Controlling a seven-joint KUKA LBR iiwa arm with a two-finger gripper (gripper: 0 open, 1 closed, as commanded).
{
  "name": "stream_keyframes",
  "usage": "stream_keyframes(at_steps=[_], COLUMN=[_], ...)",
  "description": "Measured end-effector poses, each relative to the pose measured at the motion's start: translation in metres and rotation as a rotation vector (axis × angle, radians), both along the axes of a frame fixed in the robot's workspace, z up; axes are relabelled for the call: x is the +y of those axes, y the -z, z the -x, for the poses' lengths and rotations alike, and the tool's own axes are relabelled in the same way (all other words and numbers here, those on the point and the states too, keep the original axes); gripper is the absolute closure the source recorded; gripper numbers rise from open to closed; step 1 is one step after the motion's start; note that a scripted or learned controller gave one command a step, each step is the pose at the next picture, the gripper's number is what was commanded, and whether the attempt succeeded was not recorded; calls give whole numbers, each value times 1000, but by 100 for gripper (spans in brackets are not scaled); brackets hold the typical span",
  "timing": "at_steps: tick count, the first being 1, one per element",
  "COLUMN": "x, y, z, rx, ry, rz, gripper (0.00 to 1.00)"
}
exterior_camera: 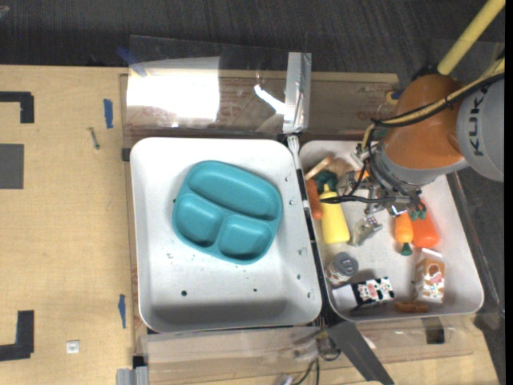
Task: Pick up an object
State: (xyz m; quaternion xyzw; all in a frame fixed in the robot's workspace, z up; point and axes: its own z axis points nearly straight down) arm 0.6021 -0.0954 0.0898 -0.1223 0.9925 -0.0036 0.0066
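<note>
The left white bin [152, 175] holds a teal three-compartment plastic tray [228, 209]; the right white bin [465, 251] holds a yellow block [333, 223], orange toy carrot [405, 233], small carton [430, 279] and the gripper [370, 211], its grip impossible to tell.

Even, fairly bright overhead light fills the scene. Strong white glare washes out the clear panel [172, 91] behind the left bin [152, 279]. Shadows are soft and short. The picture is slightly grainy, and small items look soft and blurred.

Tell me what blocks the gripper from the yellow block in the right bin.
Nothing visible stands between them. The gripper hangs just right of the yellow block, with open bin floor between; a carrot toy lies on its far side.
</note>
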Motion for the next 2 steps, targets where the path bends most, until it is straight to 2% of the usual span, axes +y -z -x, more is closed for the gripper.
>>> stream_keyframes(at_steps=[1,2], x=[-27,-20], y=[0,-4], z=[63,103], rx=[5,-29], ry=[70,110], rz=[-5,-2], gripper=[0,0])
